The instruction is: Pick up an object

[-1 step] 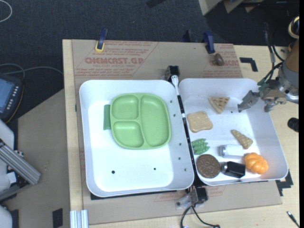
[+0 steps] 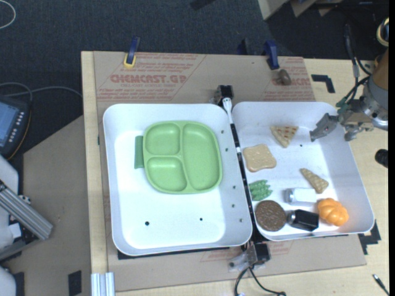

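Your gripper [image 2: 336, 127] hangs over the far right edge of the right bin [image 2: 364, 193], fingers spread apart, one dark fingertip [image 2: 321, 130] reaching left over the white floor, and there's nothing between them. Just left of that fingertip, look at the waffle-patterned wedge [image 2: 284, 134], lying flat and apart from the gripper. Nearer to you and a little left sits the slice of toast [image 2: 259, 158]. Come nearer along the right side and you've got a tan cracker-like wedge [image 2: 315, 179], then a small white piece [image 2: 300, 196] beside it, and the orange pumpkin-shaped toy [image 2: 333, 211] at the near right. Just left of the pumpkin lies a black block [image 2: 303, 219], touching a brown round cookie [image 2: 271, 215]. Above the cookie, against the bin's left wall, is a green pea pod [image 2: 260, 190]. Over in the left bin [image 2: 120, 184] a green divided plate [image 2: 182, 156] rests near the far middle, well apart from your gripper.
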`<state>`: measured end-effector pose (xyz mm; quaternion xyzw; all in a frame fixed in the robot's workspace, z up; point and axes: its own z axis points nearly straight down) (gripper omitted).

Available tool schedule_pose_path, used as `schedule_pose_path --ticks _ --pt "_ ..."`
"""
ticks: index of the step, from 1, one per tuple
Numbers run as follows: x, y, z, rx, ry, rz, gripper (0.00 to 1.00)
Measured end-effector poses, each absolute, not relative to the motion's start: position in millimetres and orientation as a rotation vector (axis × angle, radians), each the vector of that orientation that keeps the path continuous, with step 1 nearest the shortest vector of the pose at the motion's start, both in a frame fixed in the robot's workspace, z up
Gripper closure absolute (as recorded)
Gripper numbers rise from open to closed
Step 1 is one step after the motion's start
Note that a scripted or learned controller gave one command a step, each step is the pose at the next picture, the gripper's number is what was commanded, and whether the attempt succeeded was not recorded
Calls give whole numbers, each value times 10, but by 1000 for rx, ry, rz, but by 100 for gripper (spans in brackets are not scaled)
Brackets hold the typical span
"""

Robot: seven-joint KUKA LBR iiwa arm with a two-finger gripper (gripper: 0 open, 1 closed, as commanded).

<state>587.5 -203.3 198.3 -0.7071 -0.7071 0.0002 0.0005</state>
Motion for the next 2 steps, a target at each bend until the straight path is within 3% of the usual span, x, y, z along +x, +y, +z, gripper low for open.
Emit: schedule_pose_path --ticks 2 --pt "5998 -2133 874 -2214 -2217 -1 0"
